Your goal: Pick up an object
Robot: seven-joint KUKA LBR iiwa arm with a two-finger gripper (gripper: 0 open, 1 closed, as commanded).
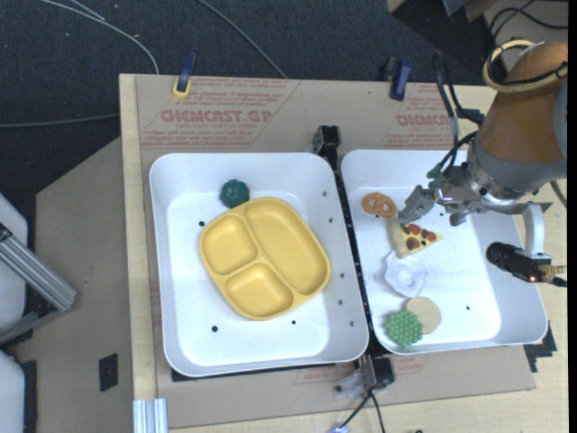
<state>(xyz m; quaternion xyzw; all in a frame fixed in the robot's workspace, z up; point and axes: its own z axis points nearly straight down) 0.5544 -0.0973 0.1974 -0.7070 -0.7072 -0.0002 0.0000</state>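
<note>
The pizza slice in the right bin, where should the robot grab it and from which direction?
Grip the pizza slice across its two long edges near the middle, end effector coming straight down. It lies flat, a narrow wedge, with bare bin floor either side; the pretzel sits just beyond its far end.

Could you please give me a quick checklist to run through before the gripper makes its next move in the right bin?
1. Gripper above the right bin: ok.
2. Pizza slice just below the gripper, in plain sight: ok.
3. Pretzel apart from the pizza slice: ok.
4. Anything between the fingers: cannot tell.
5. White piece close under the slice, may be in the way: not ok.
</note>
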